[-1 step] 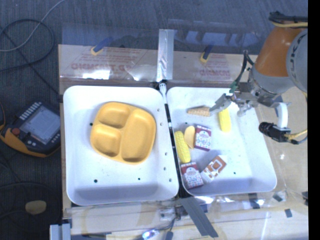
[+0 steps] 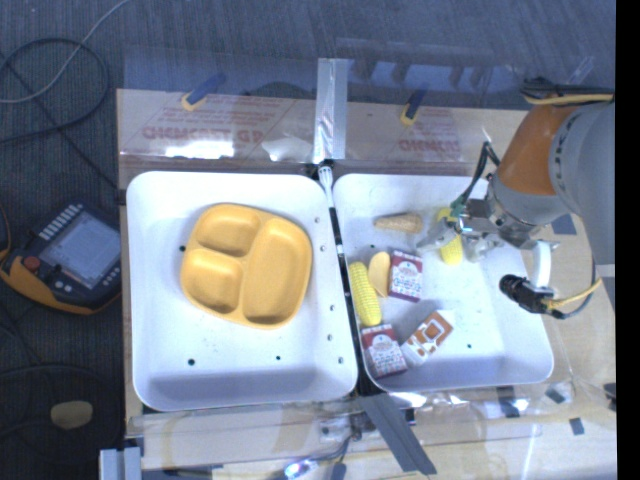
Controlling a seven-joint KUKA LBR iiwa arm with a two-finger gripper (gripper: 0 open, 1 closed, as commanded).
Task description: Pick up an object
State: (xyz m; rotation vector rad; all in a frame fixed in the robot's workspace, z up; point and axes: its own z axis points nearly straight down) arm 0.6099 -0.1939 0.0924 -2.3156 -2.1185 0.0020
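Observation:
My gripper (image 2: 456, 234) hangs low in the upper right part of the right bin (image 2: 500, 358), directly over a small yellow piece (image 2: 451, 252) that touches or sits just under it. Whether that piece is gripped is unclear from this angle. Left of it lies a tan oblong item (image 2: 398, 223). Further left and lower are a yellow corn cob (image 2: 363, 294), a small pale yellow piece (image 2: 379, 269) and a red and white box (image 2: 405, 275). Near the bin's front lie another red box (image 2: 384, 349) and an orange and white box (image 2: 430, 334).
The left bin (image 2: 160, 368) holds a yellow divided plate (image 2: 246, 263). The arm's grey body and orange band (image 2: 535, 158) cover the right bin's far right corner. A black cable fitting (image 2: 520, 290) sticks out over the bin's right side.

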